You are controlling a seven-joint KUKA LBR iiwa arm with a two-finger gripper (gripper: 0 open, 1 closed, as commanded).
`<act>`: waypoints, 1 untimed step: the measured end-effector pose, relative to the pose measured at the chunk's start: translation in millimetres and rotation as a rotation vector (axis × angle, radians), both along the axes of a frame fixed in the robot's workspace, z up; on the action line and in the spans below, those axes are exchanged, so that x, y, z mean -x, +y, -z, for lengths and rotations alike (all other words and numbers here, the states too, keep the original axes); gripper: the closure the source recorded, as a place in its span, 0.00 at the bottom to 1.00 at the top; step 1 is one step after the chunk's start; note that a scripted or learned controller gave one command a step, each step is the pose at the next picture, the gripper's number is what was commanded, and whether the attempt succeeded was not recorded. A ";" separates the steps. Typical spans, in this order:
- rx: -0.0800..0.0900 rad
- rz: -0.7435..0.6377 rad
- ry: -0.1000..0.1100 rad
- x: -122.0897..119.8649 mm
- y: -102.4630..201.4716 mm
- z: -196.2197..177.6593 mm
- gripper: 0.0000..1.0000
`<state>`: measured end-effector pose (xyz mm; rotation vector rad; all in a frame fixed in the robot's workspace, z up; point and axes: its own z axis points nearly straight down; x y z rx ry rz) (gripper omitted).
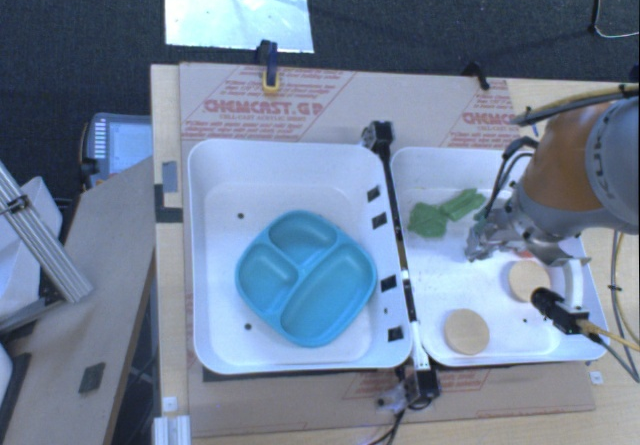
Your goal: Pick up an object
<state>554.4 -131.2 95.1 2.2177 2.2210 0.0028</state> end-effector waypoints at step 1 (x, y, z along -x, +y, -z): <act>0.001 -0.002 -0.005 -3.7 -4.4 -63.6 1.00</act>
